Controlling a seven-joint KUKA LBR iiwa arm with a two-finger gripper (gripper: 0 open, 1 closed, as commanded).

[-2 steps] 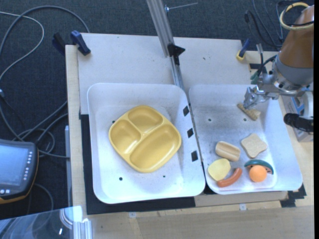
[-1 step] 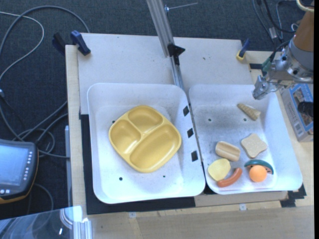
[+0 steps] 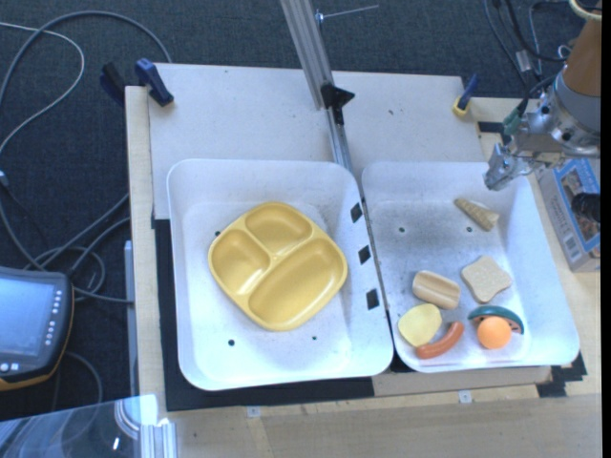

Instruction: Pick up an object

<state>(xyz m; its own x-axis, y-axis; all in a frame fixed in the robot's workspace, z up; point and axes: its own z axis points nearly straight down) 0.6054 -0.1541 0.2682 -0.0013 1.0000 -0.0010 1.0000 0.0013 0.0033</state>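
Tool point(image 3: 498, 176) is hovering over the right white bin's point(image 3: 544, 256) far right corner; grip state cannot be told. A tan wedge-shaped food piece point(image 3: 476, 212) is lying near it. Yellow divided plastic plate point(image 3: 278, 264) is sitting mid left white bin point(image 3: 191, 227)

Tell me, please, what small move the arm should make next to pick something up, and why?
Probably lower the gripper down and slightly left toward the tan wedge-shaped piece. The gripper hangs over the right bin's upper right edge with nothing between its fingers, and that piece lies nearest, apart from the other food toys clustered at the bin's lower end.
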